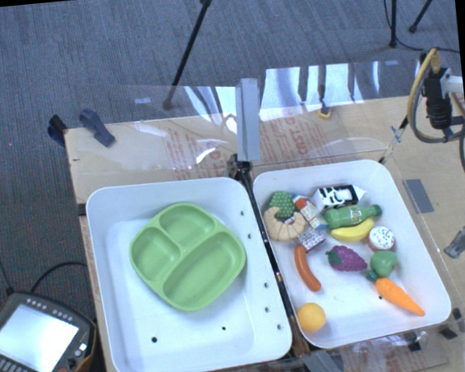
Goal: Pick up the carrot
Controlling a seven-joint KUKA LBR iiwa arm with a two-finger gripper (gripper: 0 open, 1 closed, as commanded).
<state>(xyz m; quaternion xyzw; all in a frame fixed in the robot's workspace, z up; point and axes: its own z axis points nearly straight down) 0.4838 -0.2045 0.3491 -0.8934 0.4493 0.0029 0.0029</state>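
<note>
1. Claw state: I cannot tell whether my claw is released or clenched. My arm enters from the right, so places below are given from that side.

2. Near edge, right bin (416, 203). The carrot (398, 296) lies flat in the near corner closest to my entry side, tip toward the wall, leafy end toward the bin's middle. A green vegetable (382, 263) sits just beside its leafy end, possibly touching. The tip end is apart from other items, so I judge it to be the cleaner grasp point. The wall nearby may limit how my claw can turn.

3. Further from my entry side, an orange ball (312, 317) rests near the divider. A sausage (307, 268) lies beyond it.

4. Middle of the right bin: grapes (347, 258), a round frosted piece (381, 238), a banana (353, 232) and a green bottle (353, 215). These lie close together, probably tipped in loose rather than arranged.

5. Far part of the right bin: a bagel (286, 225), a small box (308, 214) and a milk carton (337, 196).

6. Left bin (114, 317), well apart from my entry side: one green divided plate (188, 254), lying flat with nothing on it.

7. Far bench edge: a clear screen (321, 89) stands behind both bins, apparently to keep items in.

8. Task status: the carrot rests in the bin, not yet lifted.
</note>
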